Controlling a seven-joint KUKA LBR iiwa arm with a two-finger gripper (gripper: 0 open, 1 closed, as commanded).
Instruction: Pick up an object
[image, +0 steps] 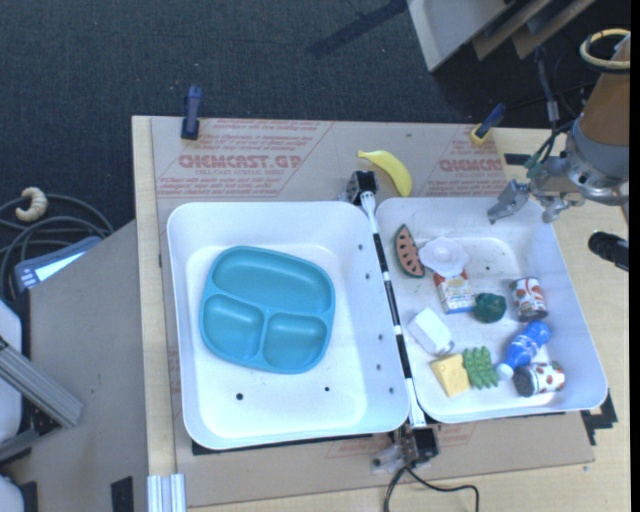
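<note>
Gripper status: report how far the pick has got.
Done: nothing looks picked yet. The watermelon slice, blue bottle, yellow block and the other small items all lie in the right bin.

In hand: the gripper sits over that bin's far right corner with nothing visible between its fingers.

Left: choosing an object, descending, closing on it and lifting. The blue tray sits alone in the left bin.

Two bins (190, 240) — one blue tray (267, 308)
</note>
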